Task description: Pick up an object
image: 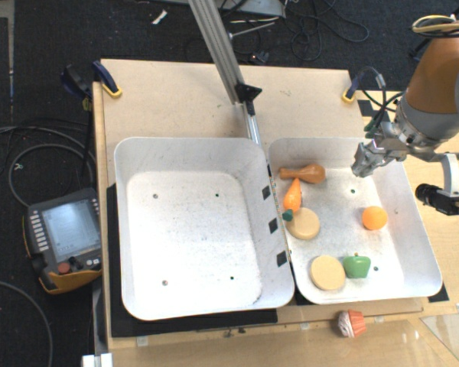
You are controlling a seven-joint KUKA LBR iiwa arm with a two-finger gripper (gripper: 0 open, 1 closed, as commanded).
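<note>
1. The room was a dark-carpeted floor (46, 82) strewn with black cables, with a teach pendant (65, 239) lying left of the counter (183, 102).
2. The counter was pale wood and carried two shallow white bins side by side; the left bin (191, 228) had a bare speckled floor.
3. The right bin (398, 228) held every loose thing: a brown drumstick-like toy (304, 173), an orange carrot (292, 196), two tan discs (304, 224) (327, 272), an orange ball (375, 218) and a green pepper-like toy (357, 266).
4. A small red toy (350, 323) lay outside the bins on the counter's front edge.
5. The pincer (365, 161) hung over the right bin's far corner, near the drumstick-like toy yet apart from it; whether its tips were spread or closed could not be told.
6. By my judgement nothing had been picked up: choosing, descending, closing and lifting all remained.
</note>
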